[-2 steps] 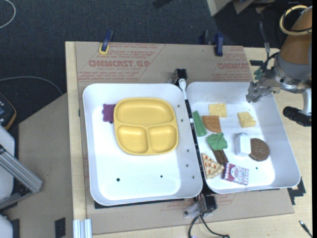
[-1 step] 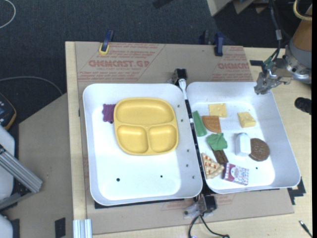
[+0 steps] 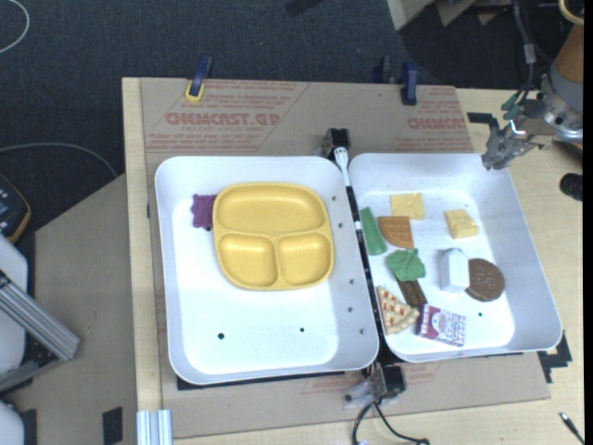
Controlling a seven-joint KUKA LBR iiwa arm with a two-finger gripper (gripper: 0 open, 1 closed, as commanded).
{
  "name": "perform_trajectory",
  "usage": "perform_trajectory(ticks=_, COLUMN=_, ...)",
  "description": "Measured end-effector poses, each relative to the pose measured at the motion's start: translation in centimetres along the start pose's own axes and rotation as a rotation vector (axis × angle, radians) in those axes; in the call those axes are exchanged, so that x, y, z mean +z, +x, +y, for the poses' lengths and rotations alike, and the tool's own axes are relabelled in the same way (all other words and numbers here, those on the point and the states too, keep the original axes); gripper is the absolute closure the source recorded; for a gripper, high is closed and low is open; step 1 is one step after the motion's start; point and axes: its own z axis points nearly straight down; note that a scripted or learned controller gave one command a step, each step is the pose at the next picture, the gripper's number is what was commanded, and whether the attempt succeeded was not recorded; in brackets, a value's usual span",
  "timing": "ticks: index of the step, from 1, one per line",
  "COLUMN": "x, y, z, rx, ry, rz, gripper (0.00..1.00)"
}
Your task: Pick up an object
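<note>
The right bin holds several toy food pieces: a pale cheese square, a yellow block, a green stick, an orange-brown wedge, a green leaf, a white block, a brown cookie, a pizza slice and a red packet. My gripper hangs over the bin's far right corner, well away from all the pieces. Nothing is visible in it.
The left bin carries a yellow three-compartment plate, with a purple piece at its left edge. Clamps stand at the board's far edge. A black divider runs between the bins.
</note>
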Motion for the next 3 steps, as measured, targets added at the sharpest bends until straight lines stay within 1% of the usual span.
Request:
perform_trajectory(ticks=2, x=-1.1, y=9.8, z=0.0, rx=-0.005, ry=0.008, rz=0.005, gripper=1.0)
perform_trajectory(ticks=3, x=-0.6, y=12.4, z=-1.0, rx=-0.003, ry=0.009, rz=0.004, gripper=1.0)
